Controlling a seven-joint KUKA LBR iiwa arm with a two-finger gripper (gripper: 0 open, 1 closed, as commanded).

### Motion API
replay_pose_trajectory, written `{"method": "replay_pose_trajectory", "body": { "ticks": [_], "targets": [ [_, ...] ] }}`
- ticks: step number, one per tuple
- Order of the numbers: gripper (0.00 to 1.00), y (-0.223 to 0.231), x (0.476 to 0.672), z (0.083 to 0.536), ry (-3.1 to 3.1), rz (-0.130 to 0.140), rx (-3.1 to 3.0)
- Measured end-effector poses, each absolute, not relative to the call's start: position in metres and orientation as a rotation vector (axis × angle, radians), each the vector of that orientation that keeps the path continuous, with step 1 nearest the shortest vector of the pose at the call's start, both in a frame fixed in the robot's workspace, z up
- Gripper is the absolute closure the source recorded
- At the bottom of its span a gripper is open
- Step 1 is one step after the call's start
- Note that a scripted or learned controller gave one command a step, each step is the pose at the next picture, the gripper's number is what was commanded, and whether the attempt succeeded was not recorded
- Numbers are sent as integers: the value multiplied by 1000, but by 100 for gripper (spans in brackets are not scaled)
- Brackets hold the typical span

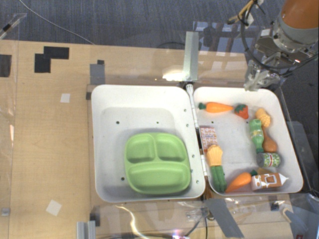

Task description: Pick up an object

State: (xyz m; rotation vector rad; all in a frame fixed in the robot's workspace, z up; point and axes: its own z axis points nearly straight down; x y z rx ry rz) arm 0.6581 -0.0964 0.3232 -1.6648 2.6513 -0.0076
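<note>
We are at the approach: our gripper (259, 78) hangs over the far rim of the right bin (232, 133), carrying nothing; whether it is spread or pressed together we cannot tell. The toy food lies in that bin; nearest is a carrot (217, 107), with a small tomato (242, 111) just beside it. Next we must descend and centre over one piece.
</note>
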Motion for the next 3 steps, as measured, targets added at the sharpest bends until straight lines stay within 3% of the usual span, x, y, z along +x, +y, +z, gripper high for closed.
{"method": "replay_pose_trajectory", "body": {
  "ticks": [1,2,3],
  "targets": [
    [100,-93,660,337,2642,-13,-1658],
    [100,-146,670,328,2321,-9,-2104],
    [100,-102,671,372,2543,-9,-1822]
  ]
}}
